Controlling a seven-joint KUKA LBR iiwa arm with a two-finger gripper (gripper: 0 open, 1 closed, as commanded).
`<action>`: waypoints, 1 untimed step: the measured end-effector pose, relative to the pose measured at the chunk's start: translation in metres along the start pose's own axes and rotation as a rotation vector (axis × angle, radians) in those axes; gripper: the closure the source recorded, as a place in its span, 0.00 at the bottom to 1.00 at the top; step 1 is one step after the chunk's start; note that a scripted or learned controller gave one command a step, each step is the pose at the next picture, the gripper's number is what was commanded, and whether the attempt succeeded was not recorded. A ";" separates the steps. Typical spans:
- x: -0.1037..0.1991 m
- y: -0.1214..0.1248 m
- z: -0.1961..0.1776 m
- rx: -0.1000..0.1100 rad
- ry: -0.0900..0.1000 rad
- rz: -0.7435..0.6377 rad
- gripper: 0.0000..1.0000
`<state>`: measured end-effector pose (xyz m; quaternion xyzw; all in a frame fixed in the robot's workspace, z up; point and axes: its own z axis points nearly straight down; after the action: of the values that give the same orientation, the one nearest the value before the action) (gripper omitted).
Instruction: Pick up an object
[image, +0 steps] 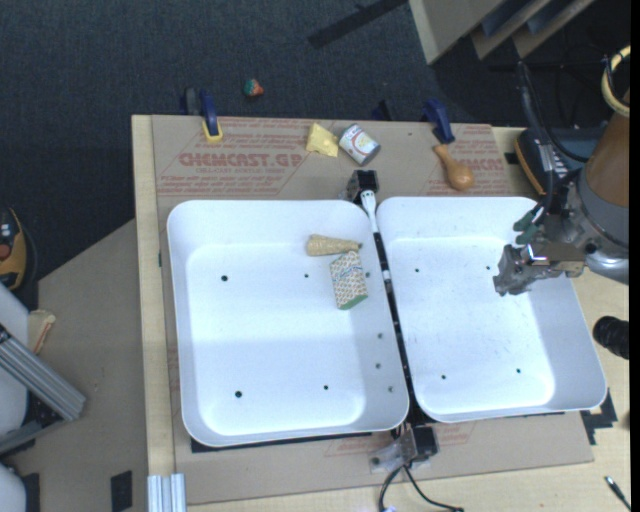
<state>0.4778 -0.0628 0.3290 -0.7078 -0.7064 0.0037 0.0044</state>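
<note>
Green-patterned packet (348, 279), tan cone (332, 245) touching

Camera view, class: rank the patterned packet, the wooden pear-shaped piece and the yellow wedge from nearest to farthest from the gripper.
From the gripper:
1. Wooden pear-shaped piece, on the board behind the right bin.
2. Patterned packet, left bin.
3. Yellow wedge, behind the left bin.
</note>
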 end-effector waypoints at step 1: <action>0.032 0.002 -0.005 -0.010 0.000 -0.006 1.00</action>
<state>0.4795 -0.0306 0.3335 -0.7058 -0.7084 0.0000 0.0010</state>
